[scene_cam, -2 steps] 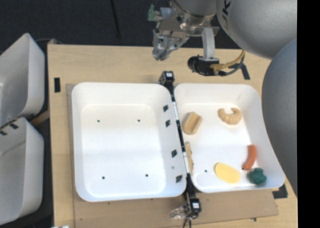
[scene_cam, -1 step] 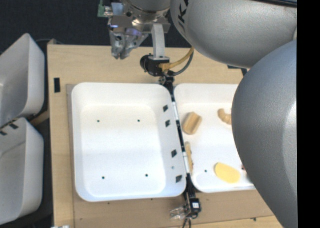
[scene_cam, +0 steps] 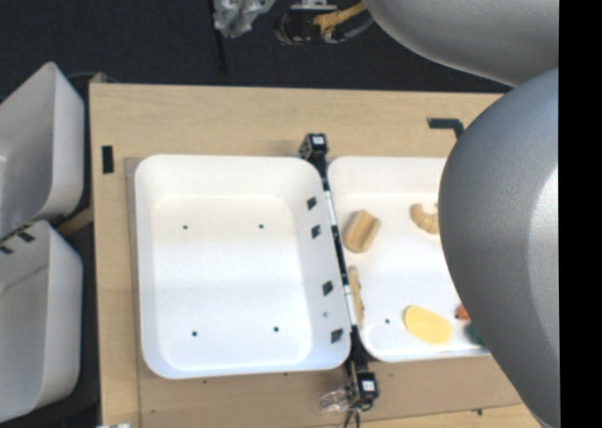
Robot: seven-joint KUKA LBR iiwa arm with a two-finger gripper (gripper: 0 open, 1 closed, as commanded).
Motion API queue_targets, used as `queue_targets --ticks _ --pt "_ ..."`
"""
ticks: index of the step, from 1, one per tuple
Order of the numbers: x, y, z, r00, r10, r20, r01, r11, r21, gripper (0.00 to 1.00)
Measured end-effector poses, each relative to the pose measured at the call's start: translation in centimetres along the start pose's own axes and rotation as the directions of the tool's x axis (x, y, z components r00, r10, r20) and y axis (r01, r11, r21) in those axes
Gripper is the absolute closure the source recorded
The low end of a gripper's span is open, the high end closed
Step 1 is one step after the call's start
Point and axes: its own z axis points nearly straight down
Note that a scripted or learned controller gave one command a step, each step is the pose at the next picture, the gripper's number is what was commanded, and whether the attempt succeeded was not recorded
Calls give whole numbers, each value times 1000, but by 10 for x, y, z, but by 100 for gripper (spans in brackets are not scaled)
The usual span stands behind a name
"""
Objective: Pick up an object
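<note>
Bench [scene_cam: 113, 323] | arm [scene_cam: 508, 229] looms over right bin [scene_cam: 395, 346]

Bins [scene_cam: 226, 261]: white plastic, smooth, slightly glossy.
Bench [scene_cam: 282, 116]: pale wood-look board, matt.
Arm [scene_cam: 508, 229]: grey casing, smooth, satin sheen.
Yellow piece [scene_cam: 428, 324]: smooth, matt.
Tan block [scene_cam: 361, 230]: looks like bare wood, matt.
</note>
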Motion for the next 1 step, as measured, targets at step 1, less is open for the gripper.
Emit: queue_targets --ticks 1 --pt "-3 -6 219 1000 6 10 -7 1000 29 100"
